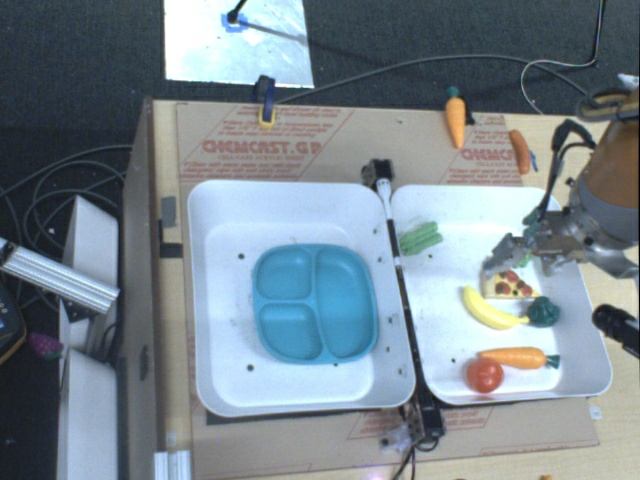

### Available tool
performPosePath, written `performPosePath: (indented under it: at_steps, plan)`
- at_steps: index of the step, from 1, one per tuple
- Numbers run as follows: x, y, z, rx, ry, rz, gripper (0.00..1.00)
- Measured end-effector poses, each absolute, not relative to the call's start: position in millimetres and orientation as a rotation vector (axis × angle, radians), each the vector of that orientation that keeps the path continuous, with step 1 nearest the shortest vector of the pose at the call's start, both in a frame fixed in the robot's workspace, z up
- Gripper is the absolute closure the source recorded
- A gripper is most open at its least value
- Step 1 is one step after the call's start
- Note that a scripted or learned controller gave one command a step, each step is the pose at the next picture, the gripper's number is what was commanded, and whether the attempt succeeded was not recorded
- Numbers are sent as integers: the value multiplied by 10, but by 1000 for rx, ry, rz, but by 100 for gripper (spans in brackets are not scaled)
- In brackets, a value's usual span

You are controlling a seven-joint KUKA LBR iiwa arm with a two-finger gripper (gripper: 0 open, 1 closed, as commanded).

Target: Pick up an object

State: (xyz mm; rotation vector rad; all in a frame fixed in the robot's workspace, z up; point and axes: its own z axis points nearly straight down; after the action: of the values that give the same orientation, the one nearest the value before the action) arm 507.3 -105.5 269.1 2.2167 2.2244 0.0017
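Observation:
The right bin [450, 278] holds a green bean pod [420, 237], a pizza slice [512, 286], a yellow banana [492, 311], a dark green broccoli [543, 312], an orange carrot [515, 358] and a red tomato [485, 375]. My gripper [506, 255] hangs low over the right side of this bin, directly above the top edge of the pizza slice. The grey wrist behind it reaches in from the right. I see no object lifted off the bin floor.
A blue divided plate [312, 301] lies in the left bin [220, 268]. Two more toy carrots [456, 118] [520, 150] lie on the cardboard behind the bins. A clamp [265, 101] grips the bench's far edge, and cables run across the back.

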Motion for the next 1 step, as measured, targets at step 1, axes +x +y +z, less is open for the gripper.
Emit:
performPosePath:
  at_steps: [1]
  plan:
    - [5436,-1234,1513,2222,2224,-2,0]
